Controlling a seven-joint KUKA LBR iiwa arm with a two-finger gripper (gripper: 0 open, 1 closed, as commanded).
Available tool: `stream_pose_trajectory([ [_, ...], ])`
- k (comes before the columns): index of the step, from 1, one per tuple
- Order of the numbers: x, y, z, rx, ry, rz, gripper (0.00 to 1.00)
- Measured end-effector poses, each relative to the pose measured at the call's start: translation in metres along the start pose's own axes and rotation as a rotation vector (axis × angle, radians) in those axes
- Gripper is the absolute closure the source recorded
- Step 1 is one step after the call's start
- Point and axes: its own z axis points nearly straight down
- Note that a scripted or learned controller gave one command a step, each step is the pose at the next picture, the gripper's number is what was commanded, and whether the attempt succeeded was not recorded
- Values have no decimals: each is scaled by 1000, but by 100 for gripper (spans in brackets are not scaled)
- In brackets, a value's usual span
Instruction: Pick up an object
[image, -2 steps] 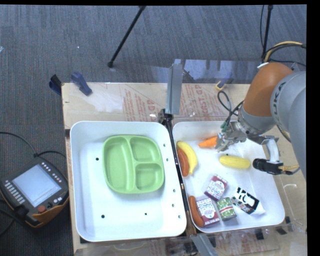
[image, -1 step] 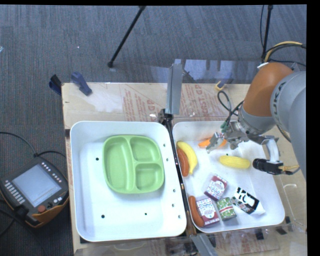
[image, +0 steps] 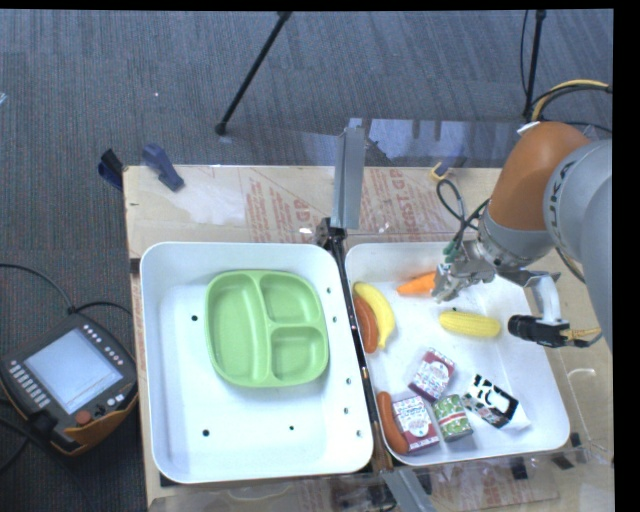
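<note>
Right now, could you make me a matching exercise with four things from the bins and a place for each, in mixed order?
Things:
1. green plate
2. carrot
3. banana
4. corn cob

Places:
A. beside the hand
B. right bin, along the divider
C. left bin
D. right bin, below the hand

Pairs: 1-C, 2-A, 3-B, 4-D

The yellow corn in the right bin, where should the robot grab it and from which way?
The corn lies flat, its length running left-right, apart from the banana and the boxes. Probably best to grip it across its thick middle, coming straight down from above, with one finger on its far side and one on its near side. The tool hangs close by, beside the carrot.
</note>
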Motion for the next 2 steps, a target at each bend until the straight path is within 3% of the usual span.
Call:
stream_pose_trajectory([
  [1, 0, 0, 0, 0, 0, 0, 0],
  [2, -28, -3, 28, -11, -1, 107, 0],
])
